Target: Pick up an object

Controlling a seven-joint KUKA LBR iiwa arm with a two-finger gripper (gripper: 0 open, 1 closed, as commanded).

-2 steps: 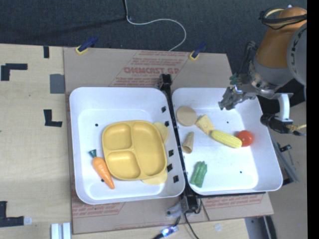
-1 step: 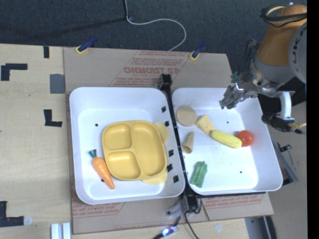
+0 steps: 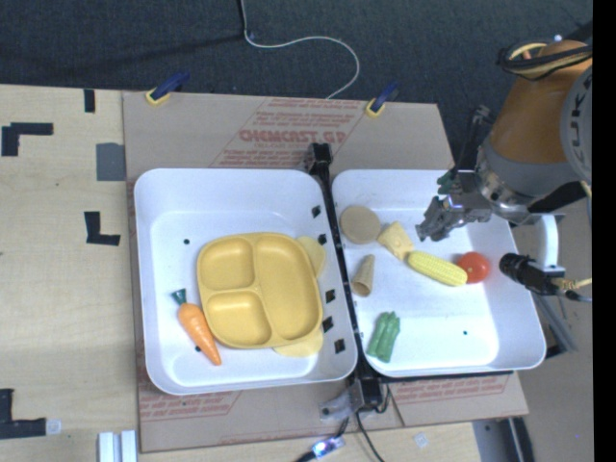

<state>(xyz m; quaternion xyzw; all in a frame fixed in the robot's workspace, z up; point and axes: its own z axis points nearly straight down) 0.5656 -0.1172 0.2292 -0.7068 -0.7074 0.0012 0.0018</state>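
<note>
In the right bin [image 3: 481, 354] lie a yellow corn cob [image 3: 436, 268], a red tomato [image 3: 474, 267], a green pepper [image 3: 384, 336], a tan round cookie [image 3: 360, 223], a pale wedge [image 3: 393, 239] and a small cone [image 3: 363, 274]. My gripper [image 3: 435, 224] hangs over the bin's upper middle, just above the corn cob's left end and right of the pale wedge. Nothing shows between its fingers. The left bin [image 3: 159, 200] holds a yellow divided plate [image 3: 258, 289] and an orange carrot [image 3: 198, 330].
The grey arm with its orange band [image 3: 539, 114] reaches in from the right over the right bin's far corner. A black divider [image 3: 332, 248] runs between the bins. A white cable [image 3: 308, 41] loops on the dark floor behind the bench.
</note>
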